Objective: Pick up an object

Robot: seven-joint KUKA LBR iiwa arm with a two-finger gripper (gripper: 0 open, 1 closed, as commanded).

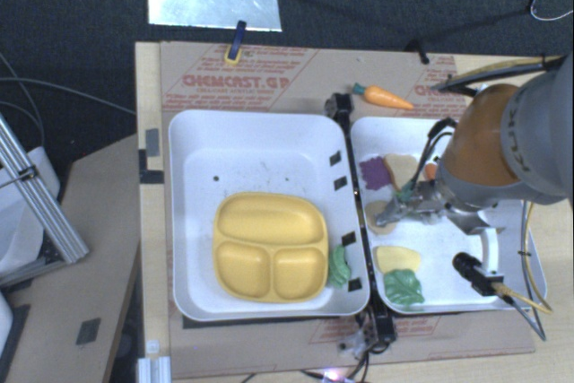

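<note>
Where the arm (pixel 502 148) overhangs, pincer (pixel 387 215) perhaps on tan piece (pixel 384 225).

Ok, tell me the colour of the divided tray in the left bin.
Yellow tray, per the camera view.

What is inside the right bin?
A purple piece, a yellow piece and a green piece lie in the right bin; the arm covers its far side.

The grey arm (pixel 538 134) wears an orange band, with black cable and metallic wrist hardware.
</note>
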